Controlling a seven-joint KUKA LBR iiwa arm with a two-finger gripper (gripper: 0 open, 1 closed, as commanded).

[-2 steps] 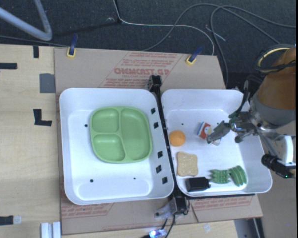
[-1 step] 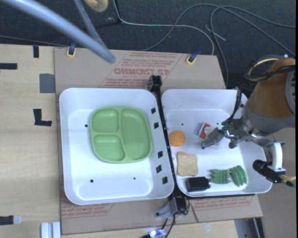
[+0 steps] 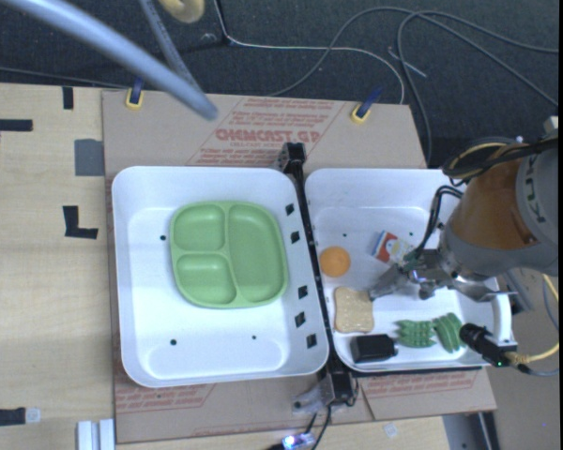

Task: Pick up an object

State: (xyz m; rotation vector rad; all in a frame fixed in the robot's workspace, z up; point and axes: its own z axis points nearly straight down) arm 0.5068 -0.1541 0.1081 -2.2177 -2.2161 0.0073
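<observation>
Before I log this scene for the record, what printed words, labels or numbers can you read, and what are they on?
"CHEMCAST GP": red print on the brown sheet under the bins, partly blurred.
Smaller red lines around it: too blurred to read.
Red and white packet in the right bin: print too small to read.

One fixed camera above the bench, slanted down on both bins (image 3: 131, 251)

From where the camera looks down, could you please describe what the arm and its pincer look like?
The arm is bulky and rounded, grey with a broad orange band above the wrist. Thin cables loop beside it. The pincer is a slim, metallic grey assembly, too blurred for finer detail.
</observation>
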